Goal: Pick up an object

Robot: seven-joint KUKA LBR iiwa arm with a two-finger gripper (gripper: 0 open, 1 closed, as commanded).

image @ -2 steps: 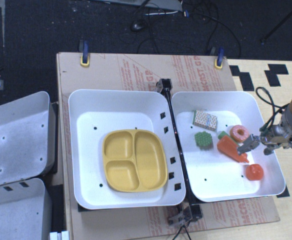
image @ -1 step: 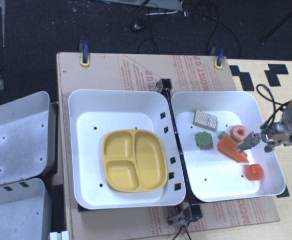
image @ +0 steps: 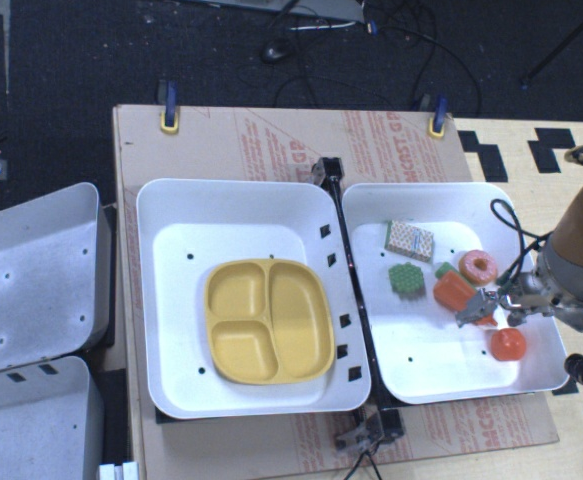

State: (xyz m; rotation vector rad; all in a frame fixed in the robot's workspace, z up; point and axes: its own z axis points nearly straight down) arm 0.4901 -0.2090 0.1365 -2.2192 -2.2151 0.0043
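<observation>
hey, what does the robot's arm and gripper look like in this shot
The arm enters from the right edge as a rounded grey segment under an orange-brown band. Its gripper is a small cluster of grey and dark metal parts with thin fingers. A black cable loops beside the wrist.

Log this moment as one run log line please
arm: over right bin | gripper: low beside orange block | nearby: pink donut, red ball | grasp: unconfirmed | yellow tray: left bin

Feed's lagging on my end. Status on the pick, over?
Pincer low in right bin, at orange piece. Grip unconfirmed. Pink donut, red ball crowd close.
</observation>
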